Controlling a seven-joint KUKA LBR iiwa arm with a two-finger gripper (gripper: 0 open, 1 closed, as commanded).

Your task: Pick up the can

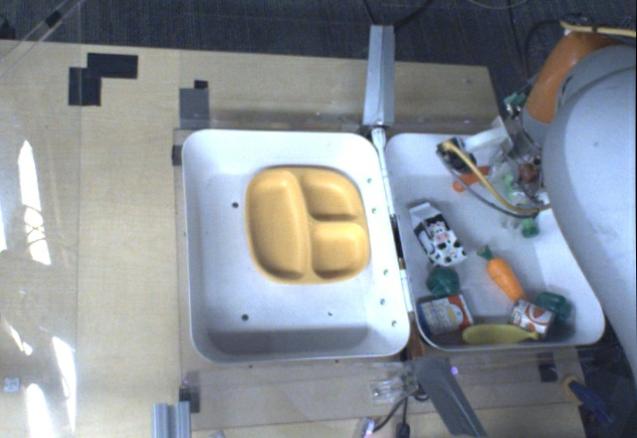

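A small can [530, 317] with a red and white label lies on its side near the front right corner of the right bin [408, 167]. A second, squat tin-like thing [445, 313] with a grey rim and an orange label sits at the bin's front left. My gripper [516, 177] hangs over the far right part of this bin, among cables and small items, well behind both cans. The grey arm covers the bin's right rim.
In the right bin lie a yellow banana [498, 333], a carrot [505, 278], a black-and-white carton [438, 233] and green toys [444, 280]. The left bin [209, 227] holds a yellow divided tray [307, 223]. A metal post [380, 78] stands behind the bins.
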